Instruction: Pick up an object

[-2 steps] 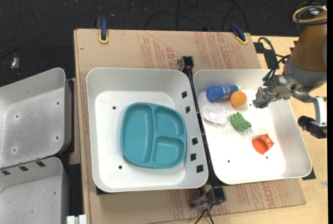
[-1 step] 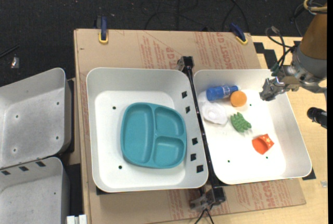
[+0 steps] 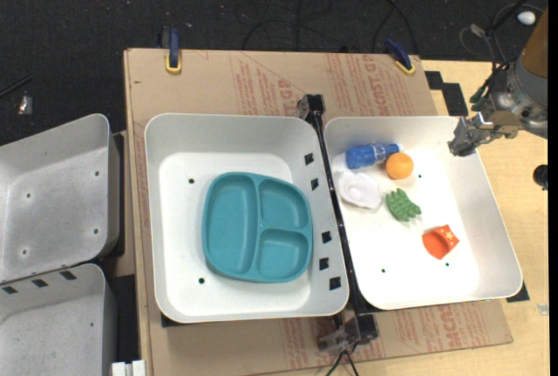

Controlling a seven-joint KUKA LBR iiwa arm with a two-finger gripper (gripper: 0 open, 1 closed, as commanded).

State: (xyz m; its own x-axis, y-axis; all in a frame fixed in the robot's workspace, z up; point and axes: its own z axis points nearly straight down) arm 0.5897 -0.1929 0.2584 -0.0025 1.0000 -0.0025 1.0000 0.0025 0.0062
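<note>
Camera view: the gripper [image 3: 464,142] hovers at the right bin's [image 3: 488,274] far right rim, carrying nothing, and whether it is spread or pressed together I cannot tell. The candidates cluster near the divider, well apart from it: blue bottle [image 3: 370,155] touching an orange ball [image 3: 399,166], white piece [image 3: 360,190], green toy [image 3: 402,205], orange-red block [image 3: 440,241]. A teal divided plate [image 3: 258,227] fills the left bin [image 3: 174,147], probably the drop-off.

I saw even, bright overhead light; the white bins [image 3: 488,217] glared mildly, shadows stayed soft, and the focus was slightly soft.
</note>
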